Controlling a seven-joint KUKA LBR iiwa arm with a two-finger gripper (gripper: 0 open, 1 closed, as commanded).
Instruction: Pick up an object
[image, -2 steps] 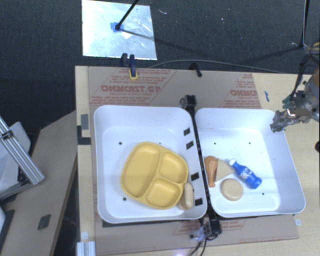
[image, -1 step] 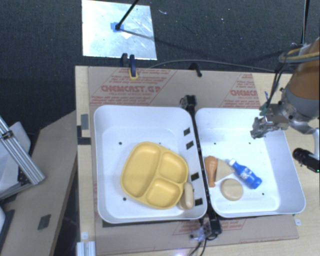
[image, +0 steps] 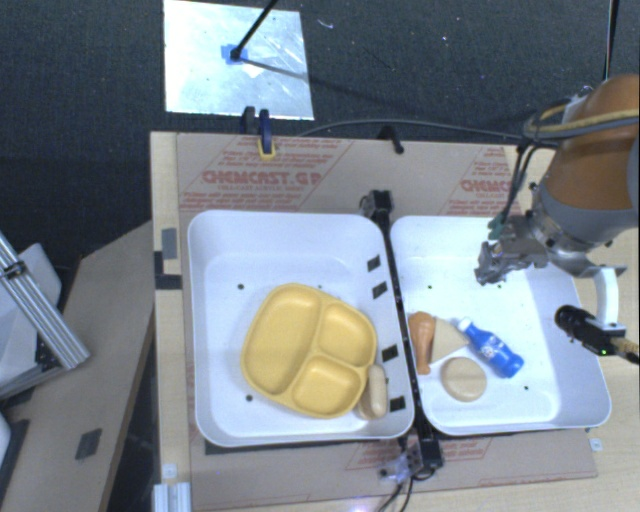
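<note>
Two shallow white bins of smooth plastic with rounded corners are seen side by side on a brown board printed with red lettering. In the left bin (image: 215, 300) a yellow tray (image: 305, 350) with three moulded compartments is laid flat; its surface looks matte and its outline is rounded. Against the tray's lower right edge a small tan, bun-shaped piece (image: 376, 391) is placed, just beside the bin's wall.

In the right bin (image: 560, 400) three small things are gathered near the front left. A blue bottle (image: 490, 347) with a white cap is laid on its side, its long axis running diagonally, with the cap pointed up and to the left and the base toward the lower right. A white label patch is seen on its glossy body. Just beside it, a tan cone-like piece (image: 423, 340) is set with its narrow orange-brown end pointing toward the back. A round, pale beige disc (image: 464, 379) is placed just below the bottle, touching or nearly touching it.

The gripper (image: 494, 264) is held above the back part of the right bin, well apart from the three things. Nothing is seen between its dark fingers; whether they are apart or together cannot be told.
</note>
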